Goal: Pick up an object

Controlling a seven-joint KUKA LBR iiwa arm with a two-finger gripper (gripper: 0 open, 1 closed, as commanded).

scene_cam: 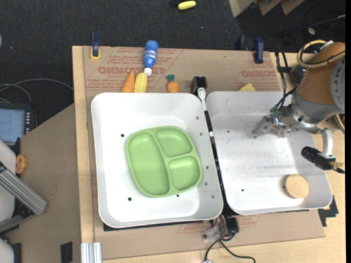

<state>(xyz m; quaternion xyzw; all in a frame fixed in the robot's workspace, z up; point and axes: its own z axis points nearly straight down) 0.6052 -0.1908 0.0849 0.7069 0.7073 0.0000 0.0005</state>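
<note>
Where right bin point(258, 163) lies, hand point(267, 126) hovering.

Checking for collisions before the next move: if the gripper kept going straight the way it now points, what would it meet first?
The gripper points toward the view's left and down over the right bin. It would probably meet that bin's bare floor first, though depth is unclear. The tan round object lies off this line.

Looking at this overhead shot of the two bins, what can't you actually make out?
- Gripper: small and blurred in the camera view over the right bin; nothing certain about its state.
- Arm: cut off by the right edge.
- Toys behind the left bin, such as the corn cob: lower ends hidden by the rim.
- Tan round object: too small to identify.
</note>
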